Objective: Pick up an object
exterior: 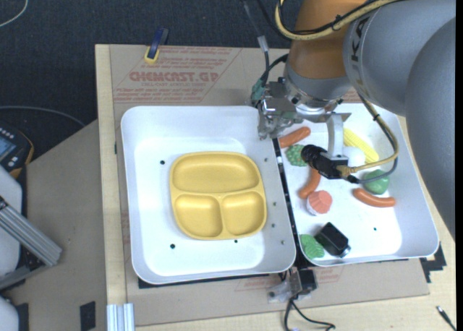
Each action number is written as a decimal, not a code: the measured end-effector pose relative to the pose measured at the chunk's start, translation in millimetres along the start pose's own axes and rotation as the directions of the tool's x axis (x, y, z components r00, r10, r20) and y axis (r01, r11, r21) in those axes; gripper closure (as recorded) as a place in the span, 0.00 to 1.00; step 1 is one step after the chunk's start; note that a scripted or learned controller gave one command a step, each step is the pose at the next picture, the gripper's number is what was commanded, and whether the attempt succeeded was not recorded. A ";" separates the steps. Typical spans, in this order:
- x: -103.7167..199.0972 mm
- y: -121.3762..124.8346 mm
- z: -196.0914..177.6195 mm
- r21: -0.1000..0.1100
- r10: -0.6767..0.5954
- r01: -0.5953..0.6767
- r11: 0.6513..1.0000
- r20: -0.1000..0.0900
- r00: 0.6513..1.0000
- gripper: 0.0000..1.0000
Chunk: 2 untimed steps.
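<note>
My gripper (270, 126) hangs low over the back left corner of the right bin (412, 214), close to the wall between the two bins. Just to its right lies an orange sausage (295, 136), with a green leafy piece (294, 155) below it. Further toward the front are a second orange sausage (312, 182) and a pink-and-white round piece (319, 202). Nothing is visibly held in the gripper.
The right bin also holds a yellow corn-like piece (360, 144), a green piece (377, 182), an orange sausage (375, 199), and a black block (333, 239) on a green piece (311, 246). A yellow divided tray (217, 194) lies in the left bin (145, 178).
</note>
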<state>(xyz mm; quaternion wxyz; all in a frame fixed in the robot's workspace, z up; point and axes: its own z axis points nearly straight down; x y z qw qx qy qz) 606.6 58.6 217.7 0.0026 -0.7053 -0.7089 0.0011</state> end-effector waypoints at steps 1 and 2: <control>-10.5 2.6 3.1 -0.001 0.006 -0.006 1.000 0.002 1.000 1.00; -9.0 -4.3 -14.7 -0.007 0.005 -0.005 1.000 0.002 1.000 1.00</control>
